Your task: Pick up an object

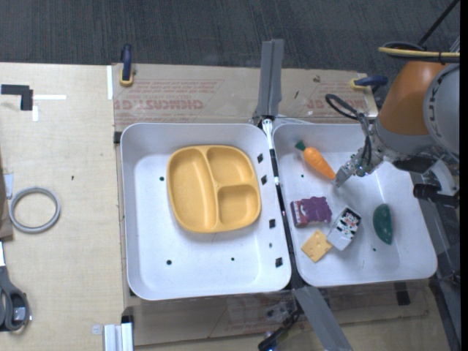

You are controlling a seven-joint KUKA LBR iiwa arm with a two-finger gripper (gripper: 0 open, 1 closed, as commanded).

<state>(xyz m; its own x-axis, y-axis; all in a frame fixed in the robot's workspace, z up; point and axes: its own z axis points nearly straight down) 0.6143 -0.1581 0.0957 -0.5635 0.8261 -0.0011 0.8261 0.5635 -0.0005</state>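
Hovering just beside the carrot (319, 162) in the right bin (409, 269), the gripper (349, 171), finger state unreadable, should centre over it before descending.

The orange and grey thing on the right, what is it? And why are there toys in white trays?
That is a robot arm. The camera hangs above the bench and looks down, and the arm reaches in from the right. At its tip is a gripper with two fingers, like a small pincer. It hovers over the right bin, just beside a toy carrot, and holds nothing that I can see.

Also in that bin lie a purple box, a small black and white carton, a yellow cracker and a dark green piece. The left bin holds a yellow plate with three sections.

The robot's job is to pick up one object. On the wooden bench to the left lie a grey ring and scissors.
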